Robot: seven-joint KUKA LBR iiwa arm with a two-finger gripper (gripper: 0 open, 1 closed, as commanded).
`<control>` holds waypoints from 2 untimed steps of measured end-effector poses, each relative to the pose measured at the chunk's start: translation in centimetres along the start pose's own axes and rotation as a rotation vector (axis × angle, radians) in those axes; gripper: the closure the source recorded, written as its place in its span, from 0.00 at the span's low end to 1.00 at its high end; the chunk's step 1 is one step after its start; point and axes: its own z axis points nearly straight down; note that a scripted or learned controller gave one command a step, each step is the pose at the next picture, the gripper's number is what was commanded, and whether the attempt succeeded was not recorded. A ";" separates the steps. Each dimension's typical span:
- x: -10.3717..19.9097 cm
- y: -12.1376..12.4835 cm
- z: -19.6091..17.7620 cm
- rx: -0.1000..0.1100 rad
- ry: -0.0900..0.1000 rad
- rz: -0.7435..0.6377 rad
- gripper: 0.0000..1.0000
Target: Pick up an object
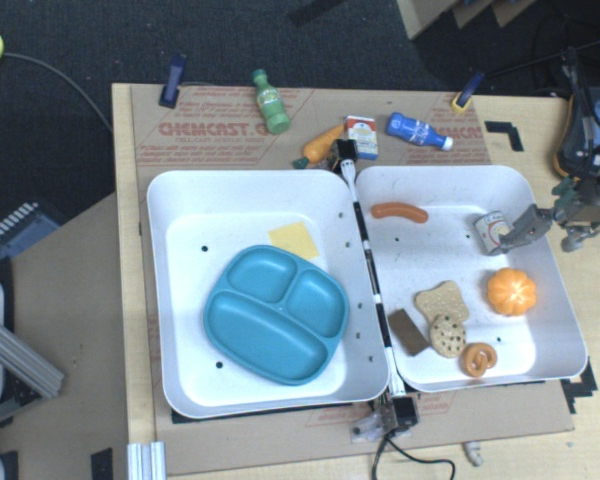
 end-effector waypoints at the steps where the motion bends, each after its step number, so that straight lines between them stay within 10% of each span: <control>1: -5.7 2.9 10.5 0.003 0.001 0.001 0.00; 2: -3.1 1.0 19.8 -0.002 0.000 0.000 0.00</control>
